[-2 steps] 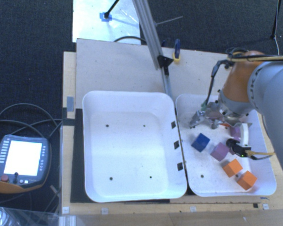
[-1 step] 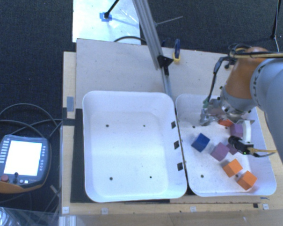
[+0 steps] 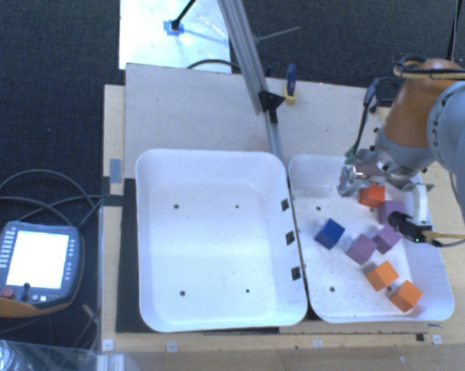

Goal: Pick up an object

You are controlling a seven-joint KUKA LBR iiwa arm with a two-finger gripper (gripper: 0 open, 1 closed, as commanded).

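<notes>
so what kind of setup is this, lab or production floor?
Probably a robotics lab test bench: two white bins side by side, small coloured foam-like cubes loose in the right one, and a teach pendant lying on the carpet beside the bench.

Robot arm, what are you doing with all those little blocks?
The robot arm is reaching into the right bin, trying to pick up a block. Its gripper is low at the back of that bin, right beside an orange block. I can't tell if it has grabbed anything yet. A blue block, some purple blocks and two more orange ones lie loose nearby.
</notes>
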